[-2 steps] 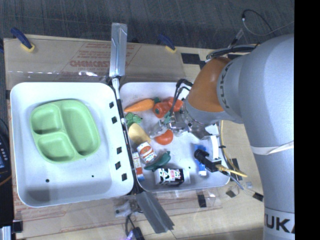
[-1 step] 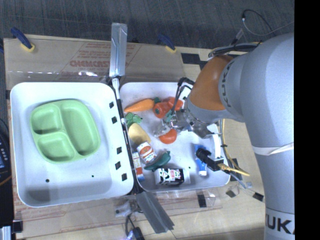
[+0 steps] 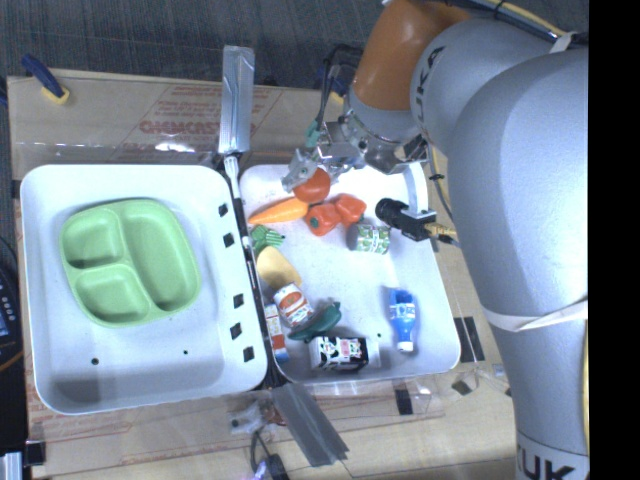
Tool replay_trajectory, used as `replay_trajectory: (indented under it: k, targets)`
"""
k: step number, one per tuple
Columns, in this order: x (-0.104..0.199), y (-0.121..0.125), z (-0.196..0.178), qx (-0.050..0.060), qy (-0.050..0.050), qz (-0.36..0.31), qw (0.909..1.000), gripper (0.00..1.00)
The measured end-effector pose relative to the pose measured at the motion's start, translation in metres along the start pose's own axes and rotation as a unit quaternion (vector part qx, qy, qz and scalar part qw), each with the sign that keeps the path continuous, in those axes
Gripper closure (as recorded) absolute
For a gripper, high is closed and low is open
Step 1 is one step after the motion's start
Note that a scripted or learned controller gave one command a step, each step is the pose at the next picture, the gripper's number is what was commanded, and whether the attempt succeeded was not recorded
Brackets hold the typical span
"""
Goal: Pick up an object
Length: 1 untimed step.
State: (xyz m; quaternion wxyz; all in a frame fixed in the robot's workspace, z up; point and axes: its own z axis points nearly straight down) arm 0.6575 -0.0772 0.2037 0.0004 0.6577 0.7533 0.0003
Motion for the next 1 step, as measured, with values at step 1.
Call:
replay_trajectory:
  k: [1]
  targets:
    - [0.0129,0.001,0.011,0.002,0.001,-0.071,0.9975,1.0]
